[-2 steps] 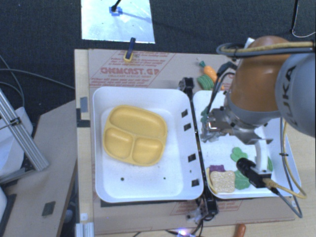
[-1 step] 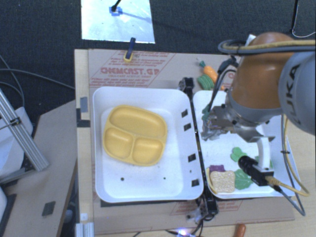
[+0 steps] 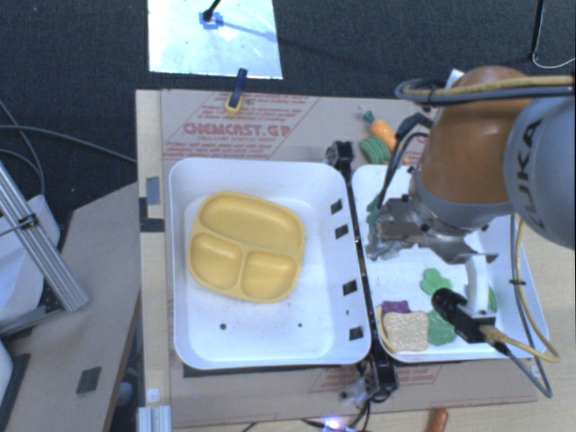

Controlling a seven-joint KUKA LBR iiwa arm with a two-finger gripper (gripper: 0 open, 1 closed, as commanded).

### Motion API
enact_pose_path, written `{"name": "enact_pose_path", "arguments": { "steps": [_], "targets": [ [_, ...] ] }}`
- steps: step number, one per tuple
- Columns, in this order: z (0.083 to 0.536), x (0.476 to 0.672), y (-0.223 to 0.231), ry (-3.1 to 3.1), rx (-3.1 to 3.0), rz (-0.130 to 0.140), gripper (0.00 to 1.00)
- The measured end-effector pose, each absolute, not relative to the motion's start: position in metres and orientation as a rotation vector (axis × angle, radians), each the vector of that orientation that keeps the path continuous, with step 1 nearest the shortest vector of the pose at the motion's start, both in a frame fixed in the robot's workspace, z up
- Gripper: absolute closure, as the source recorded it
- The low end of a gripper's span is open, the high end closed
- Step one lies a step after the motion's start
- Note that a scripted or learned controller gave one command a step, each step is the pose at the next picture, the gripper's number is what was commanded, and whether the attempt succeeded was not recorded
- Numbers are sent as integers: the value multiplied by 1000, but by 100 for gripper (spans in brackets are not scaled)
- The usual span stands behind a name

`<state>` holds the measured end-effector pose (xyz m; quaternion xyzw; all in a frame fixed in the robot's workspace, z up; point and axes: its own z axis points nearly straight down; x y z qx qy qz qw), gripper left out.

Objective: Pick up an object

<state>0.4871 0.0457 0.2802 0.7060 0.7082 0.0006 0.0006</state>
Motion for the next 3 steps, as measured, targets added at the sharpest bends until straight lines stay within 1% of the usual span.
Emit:
{"name": "enact_pose_path", "arguments": {
  "steps": [1,2,3],
  "targets": [
    [293,487,47,2227,2214,3,100],
    [368,487,103,2231,2207,14,100],
    [354,487,67,2218,2222,2,100]
  ]
}}
